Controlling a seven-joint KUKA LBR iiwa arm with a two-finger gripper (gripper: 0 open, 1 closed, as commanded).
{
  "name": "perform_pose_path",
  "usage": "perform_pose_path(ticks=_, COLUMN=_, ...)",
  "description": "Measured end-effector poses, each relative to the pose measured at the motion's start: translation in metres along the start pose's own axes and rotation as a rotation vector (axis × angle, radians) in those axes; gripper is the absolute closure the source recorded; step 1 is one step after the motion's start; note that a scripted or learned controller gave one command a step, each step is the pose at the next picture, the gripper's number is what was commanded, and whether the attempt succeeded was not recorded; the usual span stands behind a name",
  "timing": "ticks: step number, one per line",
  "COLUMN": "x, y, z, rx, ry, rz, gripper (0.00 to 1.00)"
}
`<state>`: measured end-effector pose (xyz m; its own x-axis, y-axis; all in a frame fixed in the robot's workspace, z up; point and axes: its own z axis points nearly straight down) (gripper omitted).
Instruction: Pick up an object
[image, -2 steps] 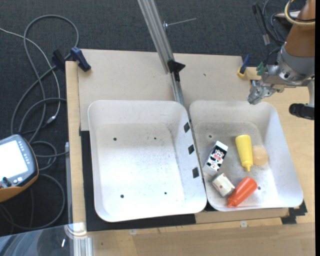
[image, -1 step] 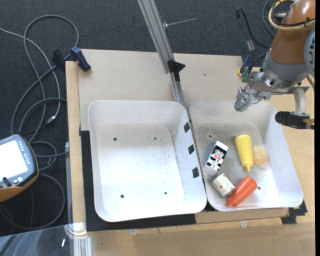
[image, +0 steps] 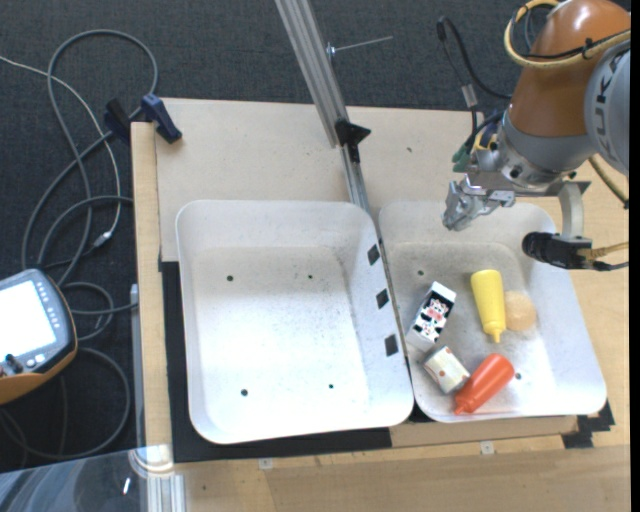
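Note:
The right bin (image: 560, 400) holds a yellow bottle-shaped object (image: 489, 302), a pale tan lump (image: 520, 311) touching its right side, a small white box with a black and red print (image: 434, 312), a small white cylinder (image: 446, 369) and an orange carrot-shaped piece (image: 484, 384). My gripper (image: 462, 212) hangs above the bin's back rim, up and left of the yellow object and apart from everything. Nothing shows between its fingers.
The left bin (image: 200, 260) lies beside the right one. A slanted metal rail (image: 325, 95) runs down to the gap between the bins. A blue clamp (image: 160, 117) sits at the bench's back left corner. Cables and a pendant (image: 28, 330) lie off the bench, left.

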<state>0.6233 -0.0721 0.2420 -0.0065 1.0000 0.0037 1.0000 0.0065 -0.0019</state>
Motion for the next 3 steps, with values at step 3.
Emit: perform_pose_path(ticks=3, x=0.145, y=-0.073, z=0.015, rx=0.005, ry=-0.001, rz=0.0, gripper=1.0)
